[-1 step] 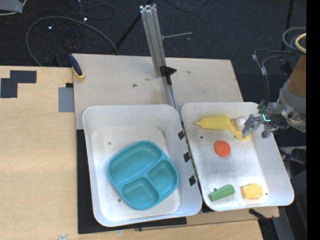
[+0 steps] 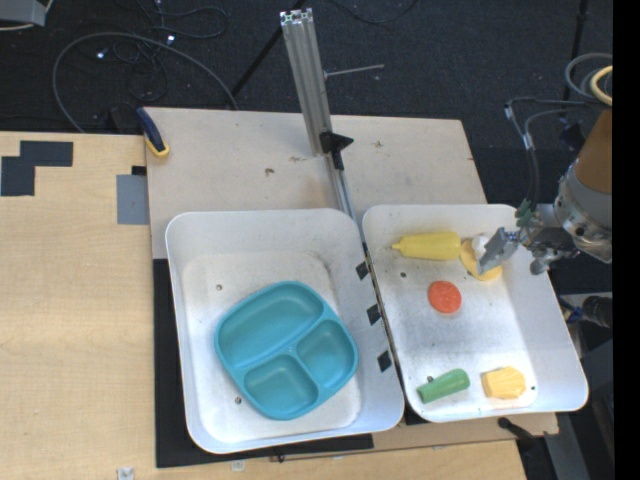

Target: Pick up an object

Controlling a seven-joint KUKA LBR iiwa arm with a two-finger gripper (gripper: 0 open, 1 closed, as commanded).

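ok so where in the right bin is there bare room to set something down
Bare floor lies between the round red piece and the green cylinder, and along the right white bin's right wall. It is crowded at top, around the yellow corn-shaped toy and the hand.

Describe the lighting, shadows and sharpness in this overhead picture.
Camera view: even, soft light with no hard glare on the white bins; the floor behind the bench is dark. The teal tray casts only a faint shadow. The gripper near the yellow object looks slightly soft, while the orange ball stays crisp.
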